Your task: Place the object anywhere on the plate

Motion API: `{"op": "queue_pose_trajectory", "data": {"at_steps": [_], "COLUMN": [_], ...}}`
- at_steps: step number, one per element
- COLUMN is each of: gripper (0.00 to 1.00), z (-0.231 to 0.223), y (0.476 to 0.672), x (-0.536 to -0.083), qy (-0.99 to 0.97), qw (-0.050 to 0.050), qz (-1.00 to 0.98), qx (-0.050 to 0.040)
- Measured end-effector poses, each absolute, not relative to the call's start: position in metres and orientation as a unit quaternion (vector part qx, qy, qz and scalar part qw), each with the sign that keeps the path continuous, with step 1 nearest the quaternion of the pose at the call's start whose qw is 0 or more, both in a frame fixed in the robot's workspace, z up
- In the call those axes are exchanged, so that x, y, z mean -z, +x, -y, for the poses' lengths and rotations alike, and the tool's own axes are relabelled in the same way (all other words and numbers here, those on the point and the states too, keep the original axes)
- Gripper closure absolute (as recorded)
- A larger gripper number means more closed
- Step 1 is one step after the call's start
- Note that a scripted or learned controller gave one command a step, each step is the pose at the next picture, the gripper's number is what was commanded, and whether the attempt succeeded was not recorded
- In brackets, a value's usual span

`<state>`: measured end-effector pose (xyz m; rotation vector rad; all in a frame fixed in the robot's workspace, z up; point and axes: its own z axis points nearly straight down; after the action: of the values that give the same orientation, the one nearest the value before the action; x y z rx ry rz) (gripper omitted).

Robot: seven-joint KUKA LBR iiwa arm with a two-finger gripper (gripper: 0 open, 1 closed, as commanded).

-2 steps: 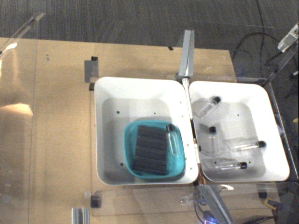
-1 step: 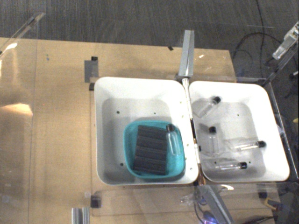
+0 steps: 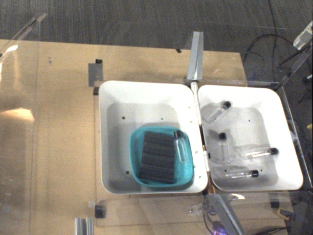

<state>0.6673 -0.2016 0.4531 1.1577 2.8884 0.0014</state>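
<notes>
Bench (image 3: 54,146): pale wood top carrying two shallow white bins side by side, a grey metal bar (image 3: 195,55) standing off at 12 o'clock from their shared edge.

Left bin (image 3: 112,131): holds the plate toward its 5 o'clock corner.

Plate (image 3: 138,140): teal, squarish with rounded corners; a dark ribbed block (image 3: 158,158) covers most of its middle.

Vial on plate (image 3: 181,147): clear tube with a black cap, lying along the plate's 3 o'clock side, cap end toward 12 o'clock, just beside the ribbed block and resting on the teal surface.

Right bin (image 3: 288,131): holds four more clear, black-capped vials, well apart from the plate.

Vial, 11 o'clock of right bin (image 3: 216,111): tilted, cap toward 2 o'clock.

Vial, 9 o'clock of right bin (image 3: 223,147): lying roughly upright in the picture, cap at 12 o'clock.

Vial, 3 o'clock of right bin (image 3: 259,153): lying crosswise, cap toward 3 o'clock.

Vial, 6 o'clock of right bin (image 3: 240,173): lying crosswise, cap toward 3 o'clock.

Gripper fingers: cannot tell their state, nor how the vial on the plate lies relative to them.
</notes>
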Motion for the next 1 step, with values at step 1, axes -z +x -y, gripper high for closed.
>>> {"op": "queue_pose_trajectory", "data": {"at_steps": [1], "gripper": [1.00], "z": [0.1616], "y": [0.6625], "x": [-0.4378], "qy": [0.372], "qw": [0.006], "qz": [-0.928], "qx": [-0.0008]}}
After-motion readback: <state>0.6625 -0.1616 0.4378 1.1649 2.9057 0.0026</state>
